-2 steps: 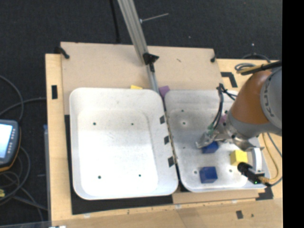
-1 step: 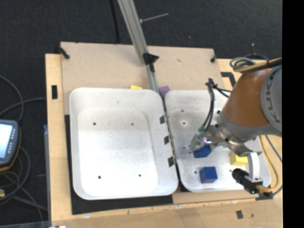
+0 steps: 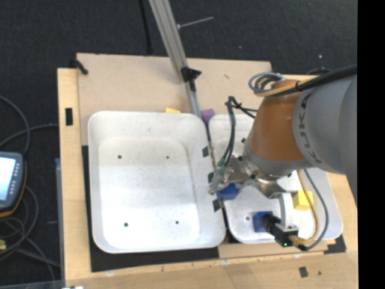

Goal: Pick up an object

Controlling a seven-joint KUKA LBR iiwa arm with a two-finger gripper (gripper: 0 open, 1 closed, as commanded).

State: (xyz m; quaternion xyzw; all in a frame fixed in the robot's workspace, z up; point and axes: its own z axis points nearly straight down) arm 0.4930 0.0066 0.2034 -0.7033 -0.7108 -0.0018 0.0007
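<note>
Two white bins sit on the bench; the arm [image 3: 289, 131] reaches over the right bin [image 3: 328, 218]. Gripper [image 3: 224, 182] hangs low at that bin's left wall, fingers hidden under the wrist, so spread or pressed: cannot tell. Blue object [image 3: 227, 191] sits just below the gripper, touching or nearly so. Yellow object [image 3: 302, 198] lies well to its right. Left bin [image 3: 144, 179] lies beside the gripper, to its left.
</note>
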